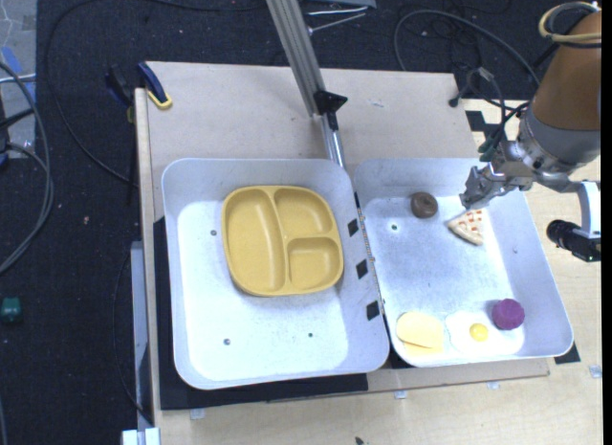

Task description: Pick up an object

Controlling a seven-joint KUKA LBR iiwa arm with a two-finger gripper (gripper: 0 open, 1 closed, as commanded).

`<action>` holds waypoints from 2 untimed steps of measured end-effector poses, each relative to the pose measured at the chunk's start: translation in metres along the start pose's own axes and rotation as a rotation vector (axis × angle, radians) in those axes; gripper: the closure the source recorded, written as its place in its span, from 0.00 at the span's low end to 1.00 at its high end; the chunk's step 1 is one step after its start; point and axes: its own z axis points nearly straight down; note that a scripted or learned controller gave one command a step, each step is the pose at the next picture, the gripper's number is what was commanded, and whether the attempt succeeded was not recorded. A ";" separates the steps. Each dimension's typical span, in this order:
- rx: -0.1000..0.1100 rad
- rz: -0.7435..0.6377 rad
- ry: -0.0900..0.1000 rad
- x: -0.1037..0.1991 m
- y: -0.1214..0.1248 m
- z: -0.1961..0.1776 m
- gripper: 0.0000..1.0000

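Gripper (477, 194) sits at the pizza slice (469, 228)'s twelve o'clock, finger state unreadable to you; the thin, flat slice may slip any pinch.

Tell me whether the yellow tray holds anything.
Empty. The yellow tray lies flat in the left bin, and all three of its compartments show bare yellow bottoms.

tray (283, 240): we see one plain mustard yellow all over
bins (277, 357): we see white, faintly speckled grey
surface (239, 113): we see pale tan
pizza slice (469, 228): we see an orange crust, pale top, red dots
round piece (424, 206): we see dark brown
ball (508, 314): we see purple
egg (475, 331): we see white, yellow centre
arm (564, 89): we see grey, orange band
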 end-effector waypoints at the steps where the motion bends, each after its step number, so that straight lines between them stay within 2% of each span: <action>1: 0.000 -0.001 0.000 0.000 0.002 -0.048 1.00; 2: 0.008 -0.004 0.004 0.054 0.002 -0.031 1.00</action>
